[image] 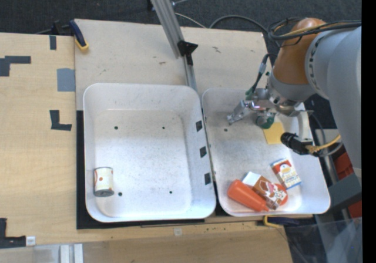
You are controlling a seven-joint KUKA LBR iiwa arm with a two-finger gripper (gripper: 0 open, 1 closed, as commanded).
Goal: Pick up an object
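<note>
camera view: wooden bench [35,138], dark carpet beyond, end effector [247,109] over right bin [235,144], finger state perhaps unreadable.

My arm [335,62] comes in from the right, grey, thick, bent downward at the wrist. Orange band [294,50] sits just above and right of my gripper. My gripper [234,118] hangs at the low left end of the wrist, metal fingers [238,116] angled down and to the left. Finger spacing too small to read. A black cable [296,143] loops below and right of the gripper, off the wrist.
</note>
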